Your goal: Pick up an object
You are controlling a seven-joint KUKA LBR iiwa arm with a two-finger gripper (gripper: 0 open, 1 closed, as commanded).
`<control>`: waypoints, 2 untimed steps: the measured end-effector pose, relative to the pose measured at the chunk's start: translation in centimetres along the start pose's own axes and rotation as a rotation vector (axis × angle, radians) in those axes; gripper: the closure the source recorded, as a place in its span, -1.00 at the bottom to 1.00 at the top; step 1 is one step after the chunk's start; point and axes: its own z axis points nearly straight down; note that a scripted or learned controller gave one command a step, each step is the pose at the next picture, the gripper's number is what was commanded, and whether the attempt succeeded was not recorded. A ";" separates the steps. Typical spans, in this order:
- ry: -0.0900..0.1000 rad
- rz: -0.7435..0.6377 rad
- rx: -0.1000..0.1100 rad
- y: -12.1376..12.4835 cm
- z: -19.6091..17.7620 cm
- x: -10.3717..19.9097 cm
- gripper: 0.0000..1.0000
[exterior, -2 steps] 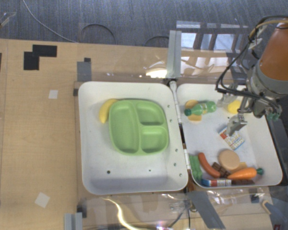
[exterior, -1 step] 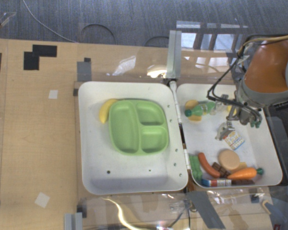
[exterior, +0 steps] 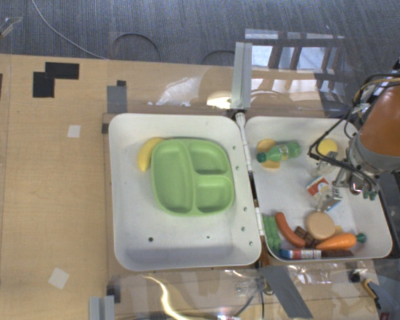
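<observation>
In the camera view, the gripper (exterior: 331,195) hangs low over the right bin (exterior: 290,179), just above a round tan disc (exterior: 321,225). The carrot (exterior: 336,242) lies near. The green tray (exterior: 191,176) rests in the left bin (exterior: 130,199).

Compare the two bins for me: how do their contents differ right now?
The left bin holds a green divided plate with a banana tucked at its edge; the right bin holds many small items, including a green bottle and a carrot. The gripper hangs over the right bin, not the left bin. Both bins are shallow and white.
</observation>
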 end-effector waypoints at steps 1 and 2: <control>-0.001 0.047 -0.003 6.1 -0.1 1.1 -1.00; 0.015 0.410 0.000 9.1 0.1 -4.9 -1.00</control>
